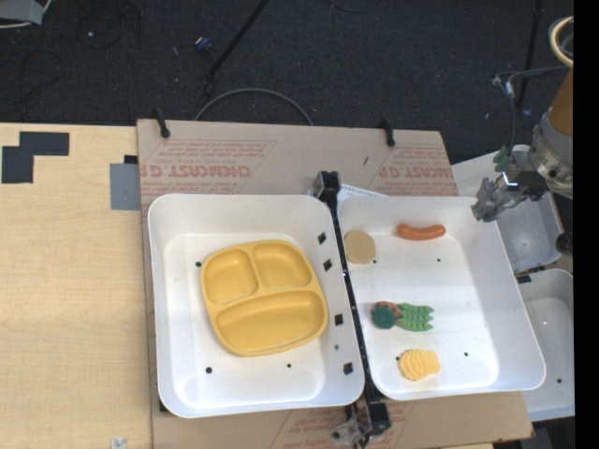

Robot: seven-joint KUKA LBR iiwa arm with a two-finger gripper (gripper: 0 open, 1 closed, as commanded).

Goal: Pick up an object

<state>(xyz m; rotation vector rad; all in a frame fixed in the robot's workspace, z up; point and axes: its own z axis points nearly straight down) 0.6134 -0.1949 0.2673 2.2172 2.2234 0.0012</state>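
Scanning from my remote station, biggest thing first:

Worktop [65,288]: pale wood on the left; a cardboard sheet [281,162] lies under both bins.

Left bin [178,223]: white and shallow, carrying a yellow divided plate [264,297] that lies flat near its middle.

Right bin [487,279]: white, just beside the left one; this is where I see the pickable things.

Arm [562,129]: at the right edge, above and outside the right bin's far right corner, well apart from every object.

Tool [494,197]: hanging near that corner's rim; it is too small and dark for me to tell whether it is open or closed, and I see nothing in it.

Green toy [404,315]: lying in the middle of the right bin.

Sausage [421,232]: orange-red, lying flat near the far wall.

Round tan disc [358,247]: close to the divider side.

Yellow corn-like piece [418,365]: near the bin's front wall.

Progress: I judge the pick not yet begun; all four objects rest on the bin floor.

Left to do: choose one, bring the tool down over it, grip, and lift it clear.
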